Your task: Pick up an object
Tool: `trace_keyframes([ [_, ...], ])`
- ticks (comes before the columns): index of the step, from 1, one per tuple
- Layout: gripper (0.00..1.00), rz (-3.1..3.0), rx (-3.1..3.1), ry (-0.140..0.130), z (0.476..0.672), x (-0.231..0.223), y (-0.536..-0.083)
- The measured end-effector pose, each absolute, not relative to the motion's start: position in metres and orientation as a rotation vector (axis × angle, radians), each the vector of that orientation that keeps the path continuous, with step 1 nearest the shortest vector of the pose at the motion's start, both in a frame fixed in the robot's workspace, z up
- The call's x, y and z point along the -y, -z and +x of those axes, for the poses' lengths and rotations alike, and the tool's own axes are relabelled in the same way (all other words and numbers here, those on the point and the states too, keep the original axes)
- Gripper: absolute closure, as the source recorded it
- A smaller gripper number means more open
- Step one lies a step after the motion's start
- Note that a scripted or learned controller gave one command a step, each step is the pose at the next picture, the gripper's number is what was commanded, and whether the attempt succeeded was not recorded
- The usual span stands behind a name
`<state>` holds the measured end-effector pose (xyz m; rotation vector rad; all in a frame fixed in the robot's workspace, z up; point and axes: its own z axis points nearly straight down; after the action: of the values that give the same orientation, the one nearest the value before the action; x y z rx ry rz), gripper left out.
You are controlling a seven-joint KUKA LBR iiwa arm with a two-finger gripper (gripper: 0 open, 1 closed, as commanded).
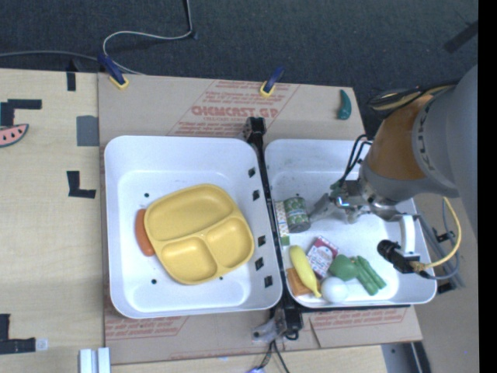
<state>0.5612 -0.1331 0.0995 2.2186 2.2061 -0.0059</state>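
My gripper [321, 206] hangs low in the right bin [311, 155], just right of a small green-labelled can [293, 214] that lies near the bin's left wall. The tip is close beside the can; whether it touches is unclear. Nearer the front of that bin lie a yellow banana [304, 269], a red and white packet [321, 253], a green toy [358, 273], a white egg [335, 289] and a small orange piece [293, 280]. The grey arm with its orange band [392, 150] reaches in from the right.
The left bin [178, 150] holds a yellow divided plate [199, 231] with an orange piece [143, 232] poking out at its left side. A black divider [264, 208] separates the bins. A green item [344, 105] lies on the cardboard behind the right bin.
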Motion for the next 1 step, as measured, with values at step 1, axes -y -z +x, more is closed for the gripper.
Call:
trace_keyframes([
  [1,0.00,2.216,-2.192,0.010,0.5593,0.1203,-0.0929],
])
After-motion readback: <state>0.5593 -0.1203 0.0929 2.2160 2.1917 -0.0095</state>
